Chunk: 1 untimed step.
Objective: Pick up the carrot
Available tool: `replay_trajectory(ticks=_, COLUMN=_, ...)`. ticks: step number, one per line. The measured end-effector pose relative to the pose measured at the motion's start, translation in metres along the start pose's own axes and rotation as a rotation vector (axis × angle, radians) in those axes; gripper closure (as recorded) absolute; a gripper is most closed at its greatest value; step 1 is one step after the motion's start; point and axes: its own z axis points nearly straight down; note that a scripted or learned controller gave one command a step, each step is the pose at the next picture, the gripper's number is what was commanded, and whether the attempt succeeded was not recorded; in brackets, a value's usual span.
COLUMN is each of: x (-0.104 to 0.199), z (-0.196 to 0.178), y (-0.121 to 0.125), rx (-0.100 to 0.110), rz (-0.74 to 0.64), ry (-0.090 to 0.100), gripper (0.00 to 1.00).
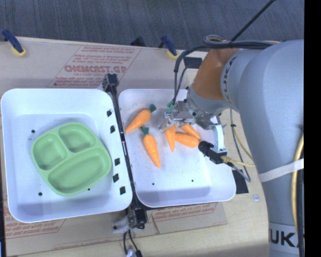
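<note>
Two shallow white bins sit side by side on a tabletop (37, 50) covered with cardboard. The left bin (10, 143) holds a green divided plate (71, 157). The right bin (171, 194) holds several orange carrots: one carrot (138, 120) lies tilted near the bin's upper left, another (151, 149) lies below it, and a cluster of carrots (183, 135) sits just under the arm's wrist. The grey arm (262, 100) reaches in from the right, its pincer (174, 116) low over that cluster. Whether the pincer is wide, narrow or holding anything cannot be told.
</note>
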Motion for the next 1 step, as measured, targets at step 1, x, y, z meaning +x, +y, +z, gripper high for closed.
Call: replay_trajectory(ticks=1, x=0.0345, z=-0.0833, y=0.0043, rx=-0.008, rz=0.003, ry=0.001, gripper=1.0)
